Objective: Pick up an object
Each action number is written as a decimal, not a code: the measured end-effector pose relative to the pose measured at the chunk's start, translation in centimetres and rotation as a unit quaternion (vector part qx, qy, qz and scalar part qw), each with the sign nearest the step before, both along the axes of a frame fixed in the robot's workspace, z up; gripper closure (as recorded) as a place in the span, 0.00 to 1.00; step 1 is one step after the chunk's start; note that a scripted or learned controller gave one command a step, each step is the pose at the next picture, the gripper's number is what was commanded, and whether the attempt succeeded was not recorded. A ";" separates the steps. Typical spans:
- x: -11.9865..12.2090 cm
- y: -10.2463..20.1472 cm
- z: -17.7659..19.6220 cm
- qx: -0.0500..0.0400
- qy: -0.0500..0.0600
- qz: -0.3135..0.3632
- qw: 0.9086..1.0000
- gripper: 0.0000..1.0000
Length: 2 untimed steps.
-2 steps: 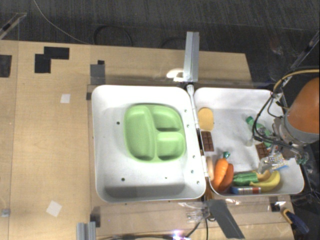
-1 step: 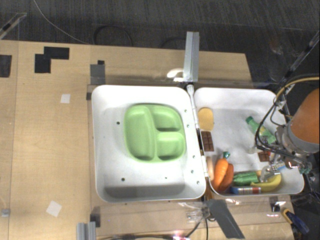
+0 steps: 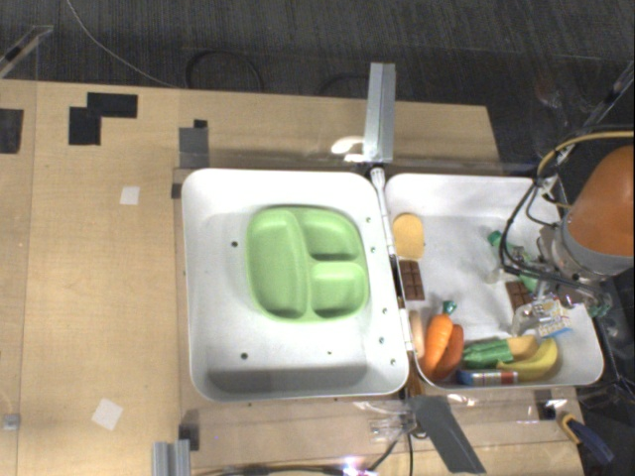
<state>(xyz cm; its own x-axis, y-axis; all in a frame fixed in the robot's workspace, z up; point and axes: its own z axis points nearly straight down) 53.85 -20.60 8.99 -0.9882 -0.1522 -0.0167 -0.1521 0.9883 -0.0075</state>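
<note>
A green divided tray (image 3: pixel 306 263) lies in the left bin (image 3: pixel 213 365); the right bin (image 3: pixel 466 206) holds a tan piece (image 3: pixel 408 235) at upper left, with a carrot (image 3: pixel 438 334) and a banana (image 3: pixel 536 358) crowding its lower edge; the arm (image 3: pixel 600 216) reaches in at frame right, gripper (image 3: pixel 544 310) low over the banana; its grasp cannot be told.

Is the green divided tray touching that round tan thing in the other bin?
Apart. The camera view shows the green divided plastic tray in the left white bin, the round tan bun-like object beyond the bins' rims.
</note>
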 end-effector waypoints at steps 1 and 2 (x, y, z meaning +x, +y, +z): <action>-4.0 -0.1 0.1 -0.002 -0.001 0.067 0.998 0.00; 2.0 0.1 0.0 -0.002 0.001 0.136 0.991 0.00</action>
